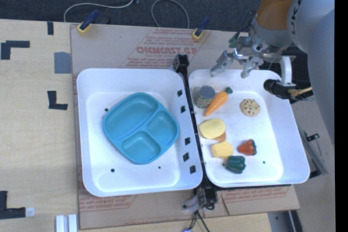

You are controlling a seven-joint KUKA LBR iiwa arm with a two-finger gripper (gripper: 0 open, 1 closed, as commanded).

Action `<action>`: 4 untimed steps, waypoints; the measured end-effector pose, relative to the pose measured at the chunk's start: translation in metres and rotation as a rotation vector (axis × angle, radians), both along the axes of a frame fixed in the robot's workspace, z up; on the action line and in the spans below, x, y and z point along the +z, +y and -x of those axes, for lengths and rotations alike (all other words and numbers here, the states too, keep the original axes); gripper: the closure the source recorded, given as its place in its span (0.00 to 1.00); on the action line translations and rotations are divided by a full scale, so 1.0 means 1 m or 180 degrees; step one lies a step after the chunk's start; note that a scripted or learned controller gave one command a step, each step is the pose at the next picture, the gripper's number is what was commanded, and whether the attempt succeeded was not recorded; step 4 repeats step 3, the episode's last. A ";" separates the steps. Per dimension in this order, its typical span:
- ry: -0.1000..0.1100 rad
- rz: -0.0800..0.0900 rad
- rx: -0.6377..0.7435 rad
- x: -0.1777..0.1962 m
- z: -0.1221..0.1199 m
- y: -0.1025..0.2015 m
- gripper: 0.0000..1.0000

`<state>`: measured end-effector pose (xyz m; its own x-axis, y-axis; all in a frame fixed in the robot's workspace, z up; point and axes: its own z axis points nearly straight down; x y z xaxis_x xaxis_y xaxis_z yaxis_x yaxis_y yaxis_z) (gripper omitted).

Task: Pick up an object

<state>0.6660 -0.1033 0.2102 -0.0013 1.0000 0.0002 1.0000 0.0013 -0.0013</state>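
My gripper (234,66) hangs open over the far edge of the right bin (283,133), with nothing between its two fingers. Below it in that bin lie an orange carrot (216,102), a grey round piece (205,95), and a cookie (250,107). Nearer the front sit a yellow rounded piece (211,129), a yellow cheese block (222,149), a red pepper (247,146) and a dark green pepper (235,163).
The left bin (87,117) holds a blue divided plate (142,126). A black clip divider (187,117) runs between the two bins. Cables and two clamps (87,22) lie at the back of the cardboard sheet.
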 end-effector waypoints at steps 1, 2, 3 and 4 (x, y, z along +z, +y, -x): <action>0.0052 -0.0008 -0.0006 -0.113 0.067 0.007 0.00; 0.0095 -0.0023 0.0026 -0.126 0.011 0.002 0.00; 0.0120 -0.0021 0.0009 -0.118 0.015 0.001 1.00; 0.0120 -0.0021 0.0009 -0.118 0.015 0.001 1.00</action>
